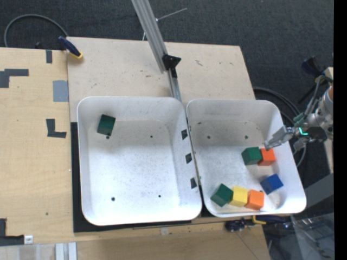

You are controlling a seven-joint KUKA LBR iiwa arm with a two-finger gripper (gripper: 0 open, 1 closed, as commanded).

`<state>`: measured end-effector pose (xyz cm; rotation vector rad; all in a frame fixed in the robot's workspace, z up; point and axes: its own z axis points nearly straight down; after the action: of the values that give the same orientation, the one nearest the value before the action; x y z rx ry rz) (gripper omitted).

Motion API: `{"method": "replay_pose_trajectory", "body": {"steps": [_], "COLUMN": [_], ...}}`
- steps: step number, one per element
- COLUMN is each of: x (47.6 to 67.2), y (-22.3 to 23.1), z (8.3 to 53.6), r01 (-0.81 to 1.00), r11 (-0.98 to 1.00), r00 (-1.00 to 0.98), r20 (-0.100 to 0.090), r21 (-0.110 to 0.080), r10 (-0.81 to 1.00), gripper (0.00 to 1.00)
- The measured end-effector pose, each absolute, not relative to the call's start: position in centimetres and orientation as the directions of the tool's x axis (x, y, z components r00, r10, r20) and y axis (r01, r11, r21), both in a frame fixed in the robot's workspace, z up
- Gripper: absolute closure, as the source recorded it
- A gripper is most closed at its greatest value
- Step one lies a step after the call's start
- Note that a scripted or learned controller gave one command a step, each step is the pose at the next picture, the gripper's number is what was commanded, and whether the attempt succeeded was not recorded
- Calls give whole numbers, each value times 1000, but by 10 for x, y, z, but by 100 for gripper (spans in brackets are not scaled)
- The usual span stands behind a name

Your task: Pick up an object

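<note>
The right bin [233,112] holds several cubes. A green cube [251,156] and an orange cube [268,156] touch each other near its right wall. A blue cube [271,183] lies below them. Along the front wall sit a green cube [221,194], a yellow cube [238,195] and an orange cube [255,199] in a row. One more green cube [106,124] lies alone at the back left of the left bin [130,104]. My gripper [275,138] reaches in over the right bin's right rim, its tip just above and right of the orange cube by the wall. Nothing is seen held in it.
A slanted metal rail [154,31] crosses the back of the bench and ends at the divide between the bins. Cables and arm parts [317,118] crowd the right side beyond the right bin. A blue and yellow clamp [70,46] lies at the back left.
</note>
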<state>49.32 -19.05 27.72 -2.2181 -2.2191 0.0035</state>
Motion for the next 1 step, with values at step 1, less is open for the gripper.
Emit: {"method": "replay_pose_trajectory", "body": {"steps": [1], "x": [494], "y": [-190], "z": [279], "r01": [1000], "r11": [2], "r00": [-2], "r20": [0], "r21": [-1], "r10": [1000], "gripper": [0]}}
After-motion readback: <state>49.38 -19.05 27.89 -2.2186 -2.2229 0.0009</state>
